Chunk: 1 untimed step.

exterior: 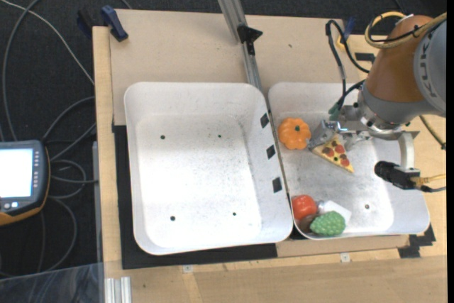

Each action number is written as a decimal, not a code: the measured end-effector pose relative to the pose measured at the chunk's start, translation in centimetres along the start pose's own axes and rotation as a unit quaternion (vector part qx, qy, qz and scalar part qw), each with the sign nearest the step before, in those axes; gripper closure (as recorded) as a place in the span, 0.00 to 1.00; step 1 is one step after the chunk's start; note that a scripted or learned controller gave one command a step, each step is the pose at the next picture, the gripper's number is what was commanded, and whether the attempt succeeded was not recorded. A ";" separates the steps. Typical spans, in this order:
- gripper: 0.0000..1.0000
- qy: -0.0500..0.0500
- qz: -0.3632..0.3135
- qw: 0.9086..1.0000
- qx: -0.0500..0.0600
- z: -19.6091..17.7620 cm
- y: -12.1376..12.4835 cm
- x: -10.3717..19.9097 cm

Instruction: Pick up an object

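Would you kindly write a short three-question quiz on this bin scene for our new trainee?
1. True or false: the pumpkin lies in the left bin.
2. Which item lies closest to the end effector? A) broccoli B) pizza slice C) tomato
3. Fill in: the broccoli lies at the right bin's ____ edge, beside the tomato.

Key: 1 false; 2 B; 3 near.

One fixed camera is looking down at a slant from above the bench (191, 39), taking in both white bins (142, 99) from moderately far
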State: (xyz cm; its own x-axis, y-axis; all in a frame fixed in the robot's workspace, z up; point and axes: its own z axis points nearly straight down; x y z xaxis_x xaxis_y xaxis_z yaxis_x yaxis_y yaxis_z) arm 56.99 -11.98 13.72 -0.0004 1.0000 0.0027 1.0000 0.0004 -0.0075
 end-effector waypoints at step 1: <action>0.00 -0.001 0.000 1.000 -0.005 4.2 0.2 0.0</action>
State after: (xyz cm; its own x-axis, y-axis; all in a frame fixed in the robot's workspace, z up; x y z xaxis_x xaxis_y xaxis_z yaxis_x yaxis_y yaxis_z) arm 57.18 -11.94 9.50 -0.0004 1.0000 0.0007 1.0000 0.0004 0.0028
